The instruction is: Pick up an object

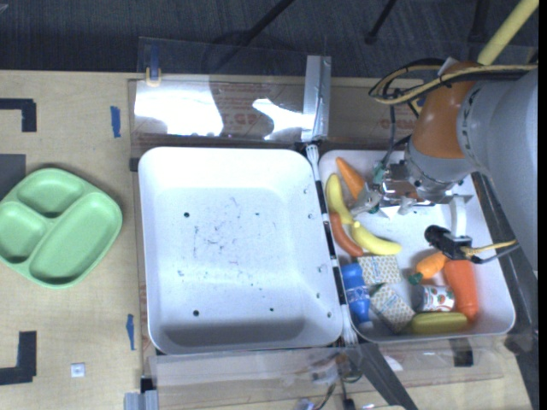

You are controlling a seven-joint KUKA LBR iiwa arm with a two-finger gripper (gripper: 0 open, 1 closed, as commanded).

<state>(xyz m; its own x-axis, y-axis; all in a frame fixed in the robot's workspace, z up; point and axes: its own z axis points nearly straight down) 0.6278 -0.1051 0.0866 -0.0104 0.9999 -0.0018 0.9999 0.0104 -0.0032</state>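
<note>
The right bin [498,229] holds the objects. A yellow banana [357,227] lies along its left side, over an orange-red piece [343,231]. An orange carrot shape [349,177] lies at the back left. My gripper [389,196] hangs low over the back of this bin, just right of the banana and the carrot shape. I see nothing held in it. Toward the front lie a blue bottle [355,293], two checkered pouches [381,271], a small can [435,298], a red-orange vegetable [464,285], a small orange piece [431,264] and a yellow-green piece [440,320].
The left bin [231,246] sits next to the right one, with a shared wall between them. A green divided plate [56,225] lies on the bench at far left. A clear panel [222,101] stands behind the left bin. The arm covers the right bin's back right corner.
</note>
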